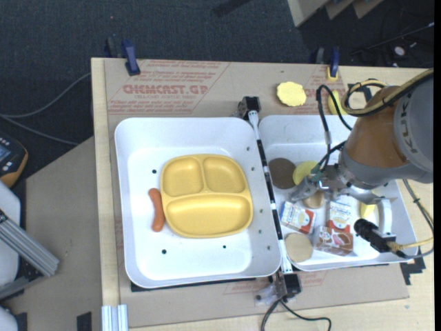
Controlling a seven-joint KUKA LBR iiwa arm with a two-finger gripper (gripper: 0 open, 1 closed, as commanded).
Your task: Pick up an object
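Tool low in right bin, among food items, finger spread impossible to tell

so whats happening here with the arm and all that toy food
A grey and orange arm reaches into the right bin, its claw low among a jumble of toy food: a brown disc, small packets and a tan round piece. Nothing is visibly lifted yet. The left bin holds a yellow divided plate with a toy sausage beside it.
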